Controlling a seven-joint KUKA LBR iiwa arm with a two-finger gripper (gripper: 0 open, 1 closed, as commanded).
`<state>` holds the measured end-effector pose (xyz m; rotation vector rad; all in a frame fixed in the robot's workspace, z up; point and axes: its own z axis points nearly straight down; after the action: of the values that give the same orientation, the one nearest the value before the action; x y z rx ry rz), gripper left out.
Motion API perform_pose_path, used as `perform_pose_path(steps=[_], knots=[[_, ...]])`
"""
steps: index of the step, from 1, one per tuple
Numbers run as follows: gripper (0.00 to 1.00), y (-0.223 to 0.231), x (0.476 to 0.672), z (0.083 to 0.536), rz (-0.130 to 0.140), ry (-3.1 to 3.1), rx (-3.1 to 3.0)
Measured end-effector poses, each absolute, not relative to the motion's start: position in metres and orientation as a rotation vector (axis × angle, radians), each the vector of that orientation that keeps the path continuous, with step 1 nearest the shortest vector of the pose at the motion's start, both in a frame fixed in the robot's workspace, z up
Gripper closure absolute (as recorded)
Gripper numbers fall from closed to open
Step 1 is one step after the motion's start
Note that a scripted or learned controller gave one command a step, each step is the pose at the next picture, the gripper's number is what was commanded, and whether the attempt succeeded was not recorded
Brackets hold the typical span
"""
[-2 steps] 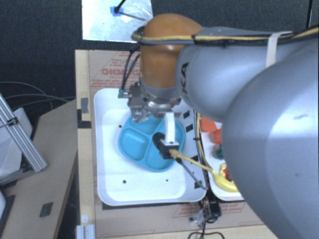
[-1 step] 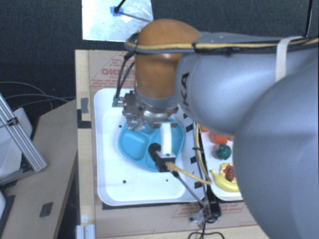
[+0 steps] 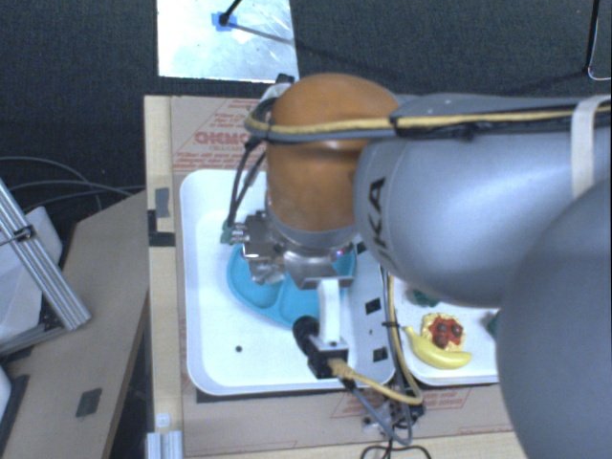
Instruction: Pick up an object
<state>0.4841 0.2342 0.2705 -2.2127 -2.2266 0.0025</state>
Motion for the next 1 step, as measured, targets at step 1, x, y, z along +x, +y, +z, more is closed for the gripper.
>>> perform_pose_path(steps=[1], knots=[[1.00, 0.2187, 0.4853, 0.1071, 0.010, -2.218, -2.220]])
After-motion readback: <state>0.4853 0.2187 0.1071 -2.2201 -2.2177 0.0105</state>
